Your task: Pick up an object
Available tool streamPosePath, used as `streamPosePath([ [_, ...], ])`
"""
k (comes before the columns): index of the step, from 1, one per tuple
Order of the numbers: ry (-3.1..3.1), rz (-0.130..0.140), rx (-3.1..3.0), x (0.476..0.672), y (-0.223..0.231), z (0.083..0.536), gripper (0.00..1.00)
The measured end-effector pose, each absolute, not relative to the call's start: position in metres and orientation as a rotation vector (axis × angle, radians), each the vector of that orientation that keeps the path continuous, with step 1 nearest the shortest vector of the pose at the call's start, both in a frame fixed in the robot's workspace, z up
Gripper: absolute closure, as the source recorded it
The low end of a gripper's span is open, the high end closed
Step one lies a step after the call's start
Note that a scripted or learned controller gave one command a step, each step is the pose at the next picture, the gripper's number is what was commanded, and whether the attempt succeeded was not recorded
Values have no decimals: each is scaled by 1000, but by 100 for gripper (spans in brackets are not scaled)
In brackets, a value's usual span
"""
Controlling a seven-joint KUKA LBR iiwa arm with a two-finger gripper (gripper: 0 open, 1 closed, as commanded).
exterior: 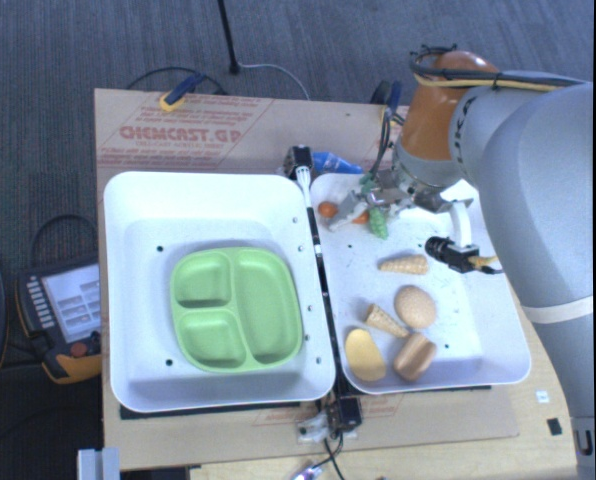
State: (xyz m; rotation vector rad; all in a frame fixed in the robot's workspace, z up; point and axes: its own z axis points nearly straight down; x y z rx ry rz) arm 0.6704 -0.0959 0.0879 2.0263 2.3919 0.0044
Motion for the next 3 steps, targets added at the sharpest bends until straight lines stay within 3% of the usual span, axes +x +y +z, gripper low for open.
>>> streamPosePath([
  [1,2391,-1,2023,671,-97,99,100],
  [2,2390,-2,2023,671,-98,99,0],
  [3,2155,9,2274,646,-103,88,0],
])
